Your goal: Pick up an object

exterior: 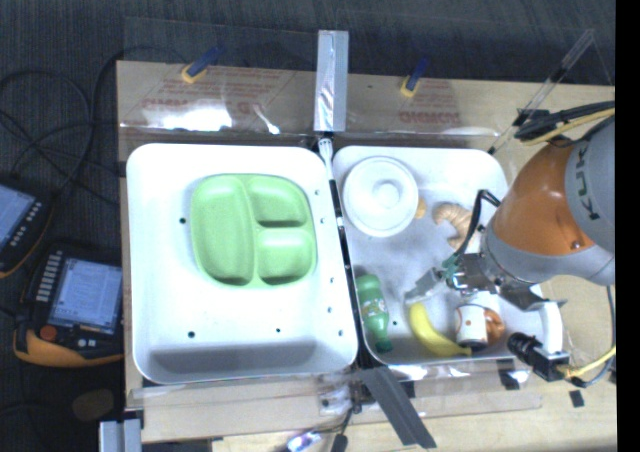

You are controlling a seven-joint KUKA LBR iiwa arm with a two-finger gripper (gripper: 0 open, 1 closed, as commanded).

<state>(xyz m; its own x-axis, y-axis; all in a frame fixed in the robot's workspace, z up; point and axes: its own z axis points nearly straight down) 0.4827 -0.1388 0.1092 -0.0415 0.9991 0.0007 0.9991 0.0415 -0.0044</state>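
The camera view looks down at a slant on a pale wooden desk (150,90) that carries two shallow white plastic bins side by side.

The left bin (160,340) has smooth glossy walls with rounded corners. In it lies a light green plastic plate (252,228) with a soft square outline, divided in three compartments: one long at the left and two smaller at the right.

The right bin (440,158) holds several things. Near its far left corner stands a round white bowl or lid (380,194), with a raised ring in the middle. Just beside it, to the right, lies a small tan piece (450,212), perhaps a toy pastry; it is too small to tell. At the near left wall lies a green bottle-shaped object (372,305), smooth and shiny. Near it a curved yellow banana (432,332) rests along the near wall.

The arm (545,210) is grey with a rounded orange band and reaches in from the right over the right bin. The claw (470,320) hangs low at the near right part of this bin, just beside the thick end of the banana. A small round white and orange part shows there, but I cannot tell whether the claw is apart or together, or if anything sits in it.
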